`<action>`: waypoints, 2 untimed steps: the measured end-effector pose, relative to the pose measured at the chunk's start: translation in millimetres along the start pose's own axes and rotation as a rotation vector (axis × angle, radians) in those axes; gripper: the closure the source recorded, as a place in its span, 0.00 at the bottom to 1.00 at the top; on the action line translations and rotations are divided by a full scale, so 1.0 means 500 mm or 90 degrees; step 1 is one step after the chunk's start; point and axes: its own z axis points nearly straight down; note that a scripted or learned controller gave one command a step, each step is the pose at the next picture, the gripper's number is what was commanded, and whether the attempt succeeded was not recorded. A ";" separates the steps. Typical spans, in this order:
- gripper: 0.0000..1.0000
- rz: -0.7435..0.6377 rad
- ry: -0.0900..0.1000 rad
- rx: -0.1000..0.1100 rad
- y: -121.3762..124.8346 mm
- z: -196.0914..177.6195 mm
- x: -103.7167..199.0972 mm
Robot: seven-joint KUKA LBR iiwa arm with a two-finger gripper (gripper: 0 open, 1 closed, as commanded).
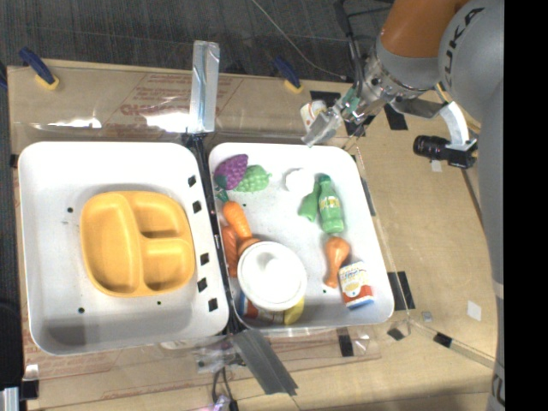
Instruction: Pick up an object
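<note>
The right bin (370,229) holds several toy foods: purple grapes (229,169), green grapes (253,178), a green bottle (330,204), a carrot (237,219), a drumstick (336,259), a small red-and-white can (354,283) and a white bowl (271,272). My gripper (322,128) hangs above the bin's far rim, up and to the right of the grapes and beyond the bottle. Nothing in the bin touches it, and I see no object in it.
A yellow divided tray (137,240) lies in the left bin (43,187). A small white piece (295,178) sits near the far wall of the right bin. A yellow item (294,313) peeks out under the bowl. A metal clip (205,84) stands upright behind the bins.
</note>
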 end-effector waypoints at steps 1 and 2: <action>1.00 -0.010 -0.001 -0.001 0.005 0.007 -0.016; 1.00 -0.033 0.002 0.001 0.014 0.065 0.006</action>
